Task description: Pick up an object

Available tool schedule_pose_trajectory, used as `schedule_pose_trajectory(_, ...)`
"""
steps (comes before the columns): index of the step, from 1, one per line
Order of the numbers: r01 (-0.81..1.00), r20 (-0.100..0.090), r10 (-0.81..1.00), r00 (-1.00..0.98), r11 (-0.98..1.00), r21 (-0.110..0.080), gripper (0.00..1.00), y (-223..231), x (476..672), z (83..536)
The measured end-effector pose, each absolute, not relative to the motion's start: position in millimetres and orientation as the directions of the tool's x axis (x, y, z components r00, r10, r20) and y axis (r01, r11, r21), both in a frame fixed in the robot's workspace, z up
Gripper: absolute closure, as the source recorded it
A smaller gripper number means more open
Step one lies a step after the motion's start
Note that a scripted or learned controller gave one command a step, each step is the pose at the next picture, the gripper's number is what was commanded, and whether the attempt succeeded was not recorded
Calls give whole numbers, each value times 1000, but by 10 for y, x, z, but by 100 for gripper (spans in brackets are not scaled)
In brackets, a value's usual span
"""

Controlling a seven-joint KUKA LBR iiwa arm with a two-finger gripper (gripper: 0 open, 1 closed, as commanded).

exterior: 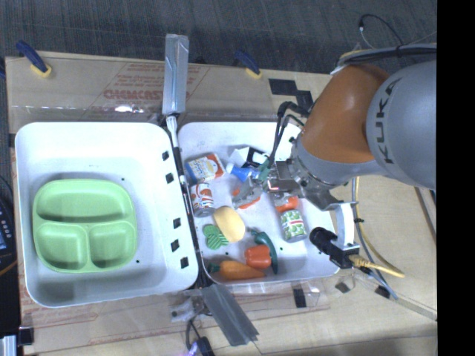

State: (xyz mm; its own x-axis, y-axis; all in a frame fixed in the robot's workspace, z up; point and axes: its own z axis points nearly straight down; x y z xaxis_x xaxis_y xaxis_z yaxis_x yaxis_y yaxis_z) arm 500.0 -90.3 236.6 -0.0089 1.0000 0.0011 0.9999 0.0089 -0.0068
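grey arm [386, 124] | gripper [261, 178] low in right bin [223, 132] | its opening cannot be told

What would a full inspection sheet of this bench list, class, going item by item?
Surface: two white bins side by side on a cardboard-covered bench.
Job's things: right bin holds a lemon, carrot, red pepper, small bottle and pouch.
Clutter: green divided tray in left bin.
Grippers: gripper low over right bin.
Cables: black cable behind arm.
Surroundings: blue clamps, dark floor.
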Motion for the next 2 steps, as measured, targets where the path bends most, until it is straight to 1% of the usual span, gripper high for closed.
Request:
schedule_pose_trajectory(1,996,-1,996,90,-90,-9,0,-1053,6312,1406)
schedule_pose_trajectory(2,972,0,972,235,-235,-5,0,-1510,5752,933)
